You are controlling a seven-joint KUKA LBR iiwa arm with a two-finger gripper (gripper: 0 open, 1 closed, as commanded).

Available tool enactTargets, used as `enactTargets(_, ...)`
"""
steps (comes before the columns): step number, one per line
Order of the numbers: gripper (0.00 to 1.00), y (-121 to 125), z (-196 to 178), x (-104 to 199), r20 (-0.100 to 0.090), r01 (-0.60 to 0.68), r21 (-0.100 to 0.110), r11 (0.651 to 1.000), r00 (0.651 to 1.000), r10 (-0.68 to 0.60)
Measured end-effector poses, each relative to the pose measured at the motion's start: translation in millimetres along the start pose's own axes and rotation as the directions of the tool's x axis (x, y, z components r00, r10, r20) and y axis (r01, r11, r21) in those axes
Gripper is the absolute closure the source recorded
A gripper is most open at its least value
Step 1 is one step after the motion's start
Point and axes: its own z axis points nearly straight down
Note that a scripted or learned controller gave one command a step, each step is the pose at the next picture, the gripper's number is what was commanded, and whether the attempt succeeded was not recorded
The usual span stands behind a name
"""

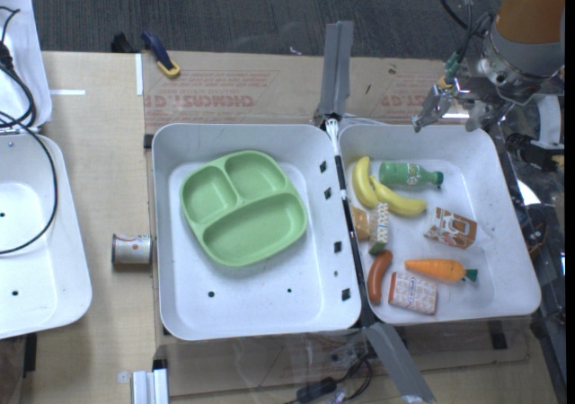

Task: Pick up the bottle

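Note:
The bottle [409, 175] is green with a white label and a green cap. It lies on its side in the far part of the right bin [503, 214], cap pointing right, just right of two bananas [364, 182]. My gripper [449, 117] hangs over the far rim of that bin, up and to the right of the bottle and clear of it. Its fingers [425, 115] stand spread apart, open, with nothing between them.
The right bin also holds a carrot [437, 269], a small carton [451, 228], a red sausage [378, 274], a snack pack [413, 292] and a pastry [382, 223]. A green divided plate [243, 206] lies in the left bin [171, 285]. A can [132, 250] lies on the bench to the left.

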Motion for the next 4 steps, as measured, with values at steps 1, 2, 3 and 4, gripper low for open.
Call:
enactTargets(1, 0.0, 14, 140, 18, 0.0, -0.114, -0.001, 0.994, 0.994, 0.114)
enactTargets(2, 0.0, -8, 149, 12, 0.001, 0.003, -0.004, 1.0, 1.0, -0.003)
enactTargets(3, 0.0, -18, 181, -37, 0.0, -0.011, 0.0, 1.0, 1.0, 0.011)
enactTargets(4, 1.0, -18, 171, -39, 0.0, -0.016, -0.001, 1.0, 1.0, 0.016)
